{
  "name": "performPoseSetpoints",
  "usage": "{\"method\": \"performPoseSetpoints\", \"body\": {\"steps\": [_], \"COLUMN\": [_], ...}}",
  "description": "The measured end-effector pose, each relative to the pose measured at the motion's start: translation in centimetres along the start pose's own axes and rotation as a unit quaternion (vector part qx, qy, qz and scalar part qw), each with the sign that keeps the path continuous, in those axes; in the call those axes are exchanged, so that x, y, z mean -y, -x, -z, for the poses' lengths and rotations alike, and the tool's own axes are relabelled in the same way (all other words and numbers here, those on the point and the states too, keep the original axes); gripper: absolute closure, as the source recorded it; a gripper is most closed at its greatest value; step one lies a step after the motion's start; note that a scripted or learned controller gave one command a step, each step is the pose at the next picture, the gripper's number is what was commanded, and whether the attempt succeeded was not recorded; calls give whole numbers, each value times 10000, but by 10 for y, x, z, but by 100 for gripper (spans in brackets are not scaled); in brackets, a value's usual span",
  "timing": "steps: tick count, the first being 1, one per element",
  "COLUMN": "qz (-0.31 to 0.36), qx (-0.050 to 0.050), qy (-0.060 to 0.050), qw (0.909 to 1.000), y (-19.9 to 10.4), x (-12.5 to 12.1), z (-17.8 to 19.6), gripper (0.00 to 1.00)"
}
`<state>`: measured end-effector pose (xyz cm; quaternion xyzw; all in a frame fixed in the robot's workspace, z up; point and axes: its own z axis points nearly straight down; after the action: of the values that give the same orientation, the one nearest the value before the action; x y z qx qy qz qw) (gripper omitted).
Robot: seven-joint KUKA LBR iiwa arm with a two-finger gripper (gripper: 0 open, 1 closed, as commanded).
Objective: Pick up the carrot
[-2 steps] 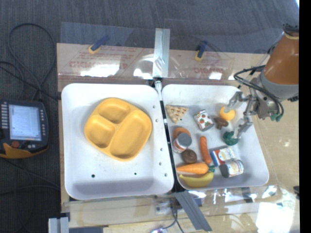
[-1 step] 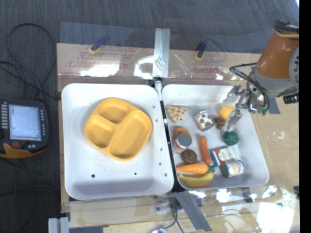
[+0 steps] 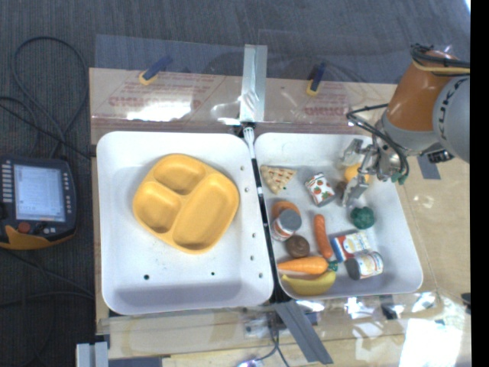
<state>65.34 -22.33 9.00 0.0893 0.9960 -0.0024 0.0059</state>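
While the gripper [image 3: 357, 176] hung over the far right part of the right bin [image 3: 409, 239], its fingers stood apart with nothing between them. The carrot [image 3: 304, 265] lay well apart from it, near that bin's near edge, touching a banana [image 3: 312, 283] just behind the rim. The left bin [image 3: 114, 228] held a yellow divided plate [image 3: 186, 202].

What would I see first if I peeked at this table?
Probably the big yellow plate with three hollows, sitting alone in the left bin. Next, the heap of toy food in the right bin, with the orange carrot near the front edge on a banana. The gripper hangs over that bin's far right side.
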Motion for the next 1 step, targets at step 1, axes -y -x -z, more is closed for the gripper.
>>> {"method": "performPoseSetpoints", "body": {"steps": [1], "qz": [-1221], "qx": [-91], "qy": [24], "qw": [9925], "y": [9], "x": [-5], "z": [1], "gripper": [0]}}
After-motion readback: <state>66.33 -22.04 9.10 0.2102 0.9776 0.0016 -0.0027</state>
